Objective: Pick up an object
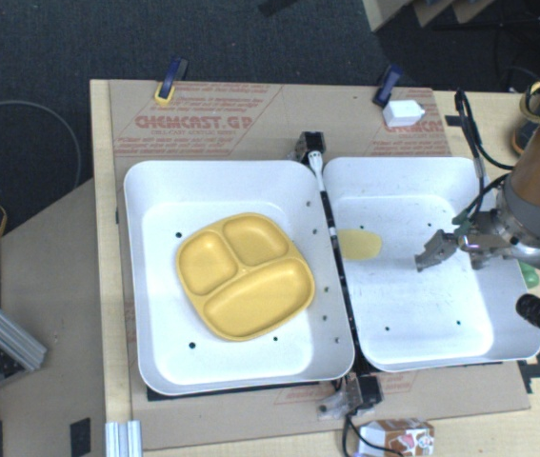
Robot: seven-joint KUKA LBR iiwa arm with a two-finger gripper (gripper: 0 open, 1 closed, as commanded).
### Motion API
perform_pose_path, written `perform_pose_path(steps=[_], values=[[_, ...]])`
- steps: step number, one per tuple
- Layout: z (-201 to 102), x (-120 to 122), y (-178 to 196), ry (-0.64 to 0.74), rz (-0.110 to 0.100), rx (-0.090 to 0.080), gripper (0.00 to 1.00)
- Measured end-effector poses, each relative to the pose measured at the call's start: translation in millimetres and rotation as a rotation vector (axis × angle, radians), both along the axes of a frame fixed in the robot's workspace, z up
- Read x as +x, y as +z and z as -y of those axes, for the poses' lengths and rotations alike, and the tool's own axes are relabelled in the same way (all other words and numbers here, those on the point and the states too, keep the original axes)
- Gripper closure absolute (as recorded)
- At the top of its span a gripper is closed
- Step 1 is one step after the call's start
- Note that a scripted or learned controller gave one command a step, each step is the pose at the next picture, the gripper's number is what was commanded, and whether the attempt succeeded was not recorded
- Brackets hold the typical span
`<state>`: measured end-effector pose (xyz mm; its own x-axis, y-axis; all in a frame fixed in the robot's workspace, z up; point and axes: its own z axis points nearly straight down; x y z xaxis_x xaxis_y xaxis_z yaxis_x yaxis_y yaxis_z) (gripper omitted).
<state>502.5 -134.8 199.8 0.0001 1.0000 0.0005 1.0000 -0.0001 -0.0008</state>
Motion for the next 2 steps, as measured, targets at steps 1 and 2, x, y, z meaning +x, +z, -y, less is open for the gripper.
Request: perform_pose_path(steps=[1,2], values=[[-97,-23,100,0.009,0.009,0.001,0.00],[-109,-22,309,0.004,0.023,-0.001,0.00]])
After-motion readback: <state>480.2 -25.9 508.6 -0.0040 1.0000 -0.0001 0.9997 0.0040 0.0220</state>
